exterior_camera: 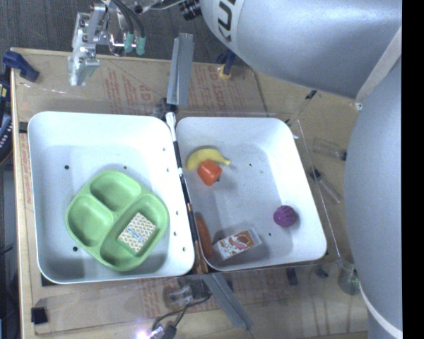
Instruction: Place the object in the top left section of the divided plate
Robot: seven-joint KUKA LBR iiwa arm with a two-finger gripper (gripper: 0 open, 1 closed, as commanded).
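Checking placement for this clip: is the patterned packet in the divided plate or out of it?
In: the patterned packet lies flat in the green divided plate's large lower-right section.

You're looking at the gripper (84,48) hanging above the left bin (46,129), while a patterned packet (137,232) is lying in the green divided plate (92,217).

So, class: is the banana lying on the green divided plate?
No, the banana lies in the right bin, beside the orange object; the plate sits in the left bin.
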